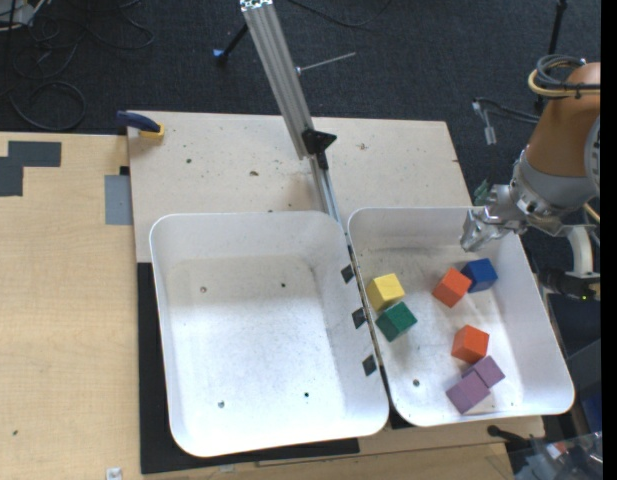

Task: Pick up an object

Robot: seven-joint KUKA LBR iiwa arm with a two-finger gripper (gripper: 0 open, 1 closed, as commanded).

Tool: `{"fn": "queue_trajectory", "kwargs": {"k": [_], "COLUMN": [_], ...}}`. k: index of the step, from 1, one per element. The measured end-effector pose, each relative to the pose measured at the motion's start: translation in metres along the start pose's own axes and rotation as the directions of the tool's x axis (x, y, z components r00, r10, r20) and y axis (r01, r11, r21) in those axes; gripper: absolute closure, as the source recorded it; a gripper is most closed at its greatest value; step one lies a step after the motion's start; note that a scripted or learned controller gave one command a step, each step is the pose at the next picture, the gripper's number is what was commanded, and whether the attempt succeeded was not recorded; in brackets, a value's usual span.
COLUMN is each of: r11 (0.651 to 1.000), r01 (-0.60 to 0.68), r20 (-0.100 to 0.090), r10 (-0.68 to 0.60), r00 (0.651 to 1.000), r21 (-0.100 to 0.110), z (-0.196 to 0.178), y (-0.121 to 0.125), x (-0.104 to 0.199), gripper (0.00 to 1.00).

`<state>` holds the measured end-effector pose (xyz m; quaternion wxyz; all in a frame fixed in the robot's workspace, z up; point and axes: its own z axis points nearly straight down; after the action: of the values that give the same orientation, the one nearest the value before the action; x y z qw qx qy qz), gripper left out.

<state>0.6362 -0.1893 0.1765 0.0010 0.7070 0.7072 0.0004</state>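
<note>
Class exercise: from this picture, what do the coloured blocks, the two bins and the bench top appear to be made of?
Blocks, e.g. the yellow block: probably painted wood or foam, with matte, flat colour and crisp edges. Bins, e.g. the left bin: likely moulded plastic, smooth white with rounded rims. Bench top: looks like pale plywood or laminate, with faint grain.

A pale wooden bench (pixel 58 298) fills the left and middle of the scene. Beyond its far edge lies dark carpeted floor (pixel 408 28) strewn with black cables (pixel 48 98). A slanted aluminium post (pixel 283 73) rises from the bench's far side, tipped with a checkered marker (pixel 256 1). Grey patches (pixel 23 163) mark the bench's left part, and a blue-and-yellow clamp (pixel 140 124) sits at its far edge.
</note>
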Motion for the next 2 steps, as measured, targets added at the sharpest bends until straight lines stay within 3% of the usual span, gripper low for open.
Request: {"fn": "queue_trajectory", "kwargs": {"k": [1, 2], "r11": [1.0, 1.0], "r01": [0.002, 0.004], "r20": [0.0, 0.0], "r10": [-0.002, -0.004], "r00": [1.0, 1.0], "r21": [-0.002, 0.003], "z": [-0.0535, -0.0515], "y": [0.0009, 0.0012], "x": [-0.0009, -0.0006], "gripper": [1.0, 1.0]}}
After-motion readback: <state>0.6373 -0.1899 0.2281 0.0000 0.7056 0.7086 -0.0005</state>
